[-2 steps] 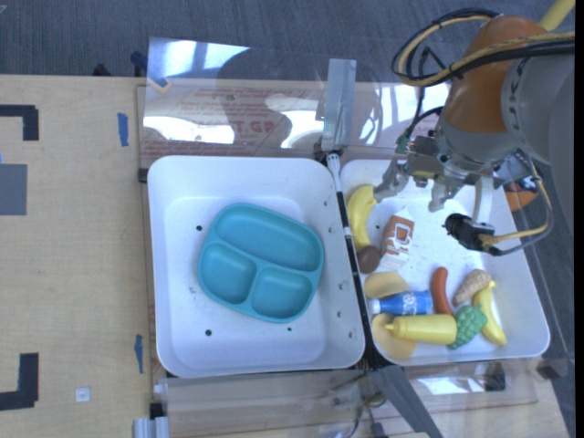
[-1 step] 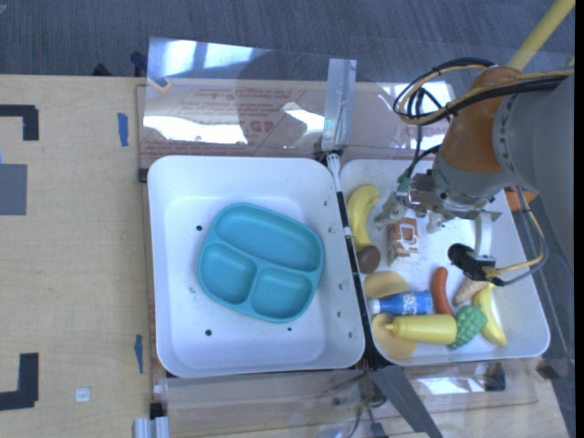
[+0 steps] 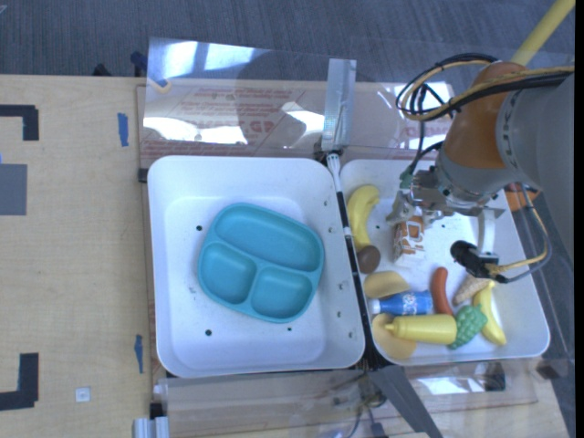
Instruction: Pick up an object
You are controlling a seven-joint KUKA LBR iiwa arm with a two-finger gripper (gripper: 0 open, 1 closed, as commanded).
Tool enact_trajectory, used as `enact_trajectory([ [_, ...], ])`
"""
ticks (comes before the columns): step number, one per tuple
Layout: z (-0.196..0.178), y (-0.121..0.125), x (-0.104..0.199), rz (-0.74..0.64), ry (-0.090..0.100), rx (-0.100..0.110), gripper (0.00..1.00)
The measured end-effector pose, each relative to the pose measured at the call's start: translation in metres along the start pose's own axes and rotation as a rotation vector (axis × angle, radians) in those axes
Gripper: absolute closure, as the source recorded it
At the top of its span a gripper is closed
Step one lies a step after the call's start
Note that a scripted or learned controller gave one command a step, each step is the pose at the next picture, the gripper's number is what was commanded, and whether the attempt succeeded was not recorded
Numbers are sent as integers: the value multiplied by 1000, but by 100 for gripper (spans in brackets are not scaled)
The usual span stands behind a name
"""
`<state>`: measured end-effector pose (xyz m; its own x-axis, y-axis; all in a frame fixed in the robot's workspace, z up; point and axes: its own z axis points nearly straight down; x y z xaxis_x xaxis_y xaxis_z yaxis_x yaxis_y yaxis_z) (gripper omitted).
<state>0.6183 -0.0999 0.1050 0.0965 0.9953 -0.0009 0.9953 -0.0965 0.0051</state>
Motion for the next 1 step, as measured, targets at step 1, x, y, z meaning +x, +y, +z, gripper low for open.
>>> enact_trajectory([
  [1,-83,-2,39,-138,2,-3,100],
])
